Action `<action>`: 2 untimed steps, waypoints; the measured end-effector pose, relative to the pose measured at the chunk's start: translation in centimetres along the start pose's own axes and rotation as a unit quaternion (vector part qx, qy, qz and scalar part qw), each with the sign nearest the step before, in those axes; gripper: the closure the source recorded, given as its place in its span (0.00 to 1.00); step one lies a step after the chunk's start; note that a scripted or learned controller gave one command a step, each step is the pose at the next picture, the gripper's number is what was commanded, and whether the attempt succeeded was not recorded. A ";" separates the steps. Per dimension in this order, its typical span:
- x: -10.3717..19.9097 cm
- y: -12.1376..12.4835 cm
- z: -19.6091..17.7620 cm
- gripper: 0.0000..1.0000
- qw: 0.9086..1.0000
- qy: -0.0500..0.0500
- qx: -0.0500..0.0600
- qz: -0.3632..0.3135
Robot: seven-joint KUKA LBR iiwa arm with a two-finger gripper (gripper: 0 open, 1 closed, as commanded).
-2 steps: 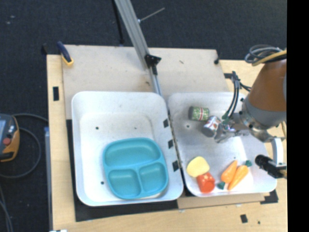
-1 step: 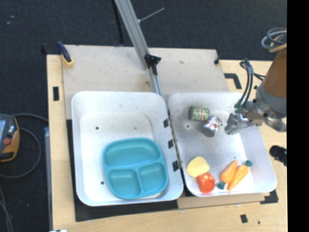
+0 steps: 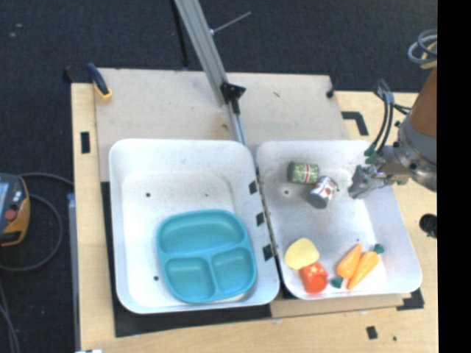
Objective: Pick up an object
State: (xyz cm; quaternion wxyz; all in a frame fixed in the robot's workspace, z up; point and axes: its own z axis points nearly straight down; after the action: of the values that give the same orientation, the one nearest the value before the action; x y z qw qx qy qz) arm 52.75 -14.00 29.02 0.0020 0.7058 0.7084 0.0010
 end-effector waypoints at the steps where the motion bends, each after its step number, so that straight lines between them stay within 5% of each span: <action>1: 4.4 1.6 1.3 1.00 1.000 0.000 0.002 -0.001; 2: 8.7 4.6 2.9 1.00 1.000 0.000 0.001 -0.001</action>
State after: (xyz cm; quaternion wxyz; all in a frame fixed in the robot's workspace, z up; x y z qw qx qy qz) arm 57.36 -5.31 26.11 0.0009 0.7051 0.7091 0.0001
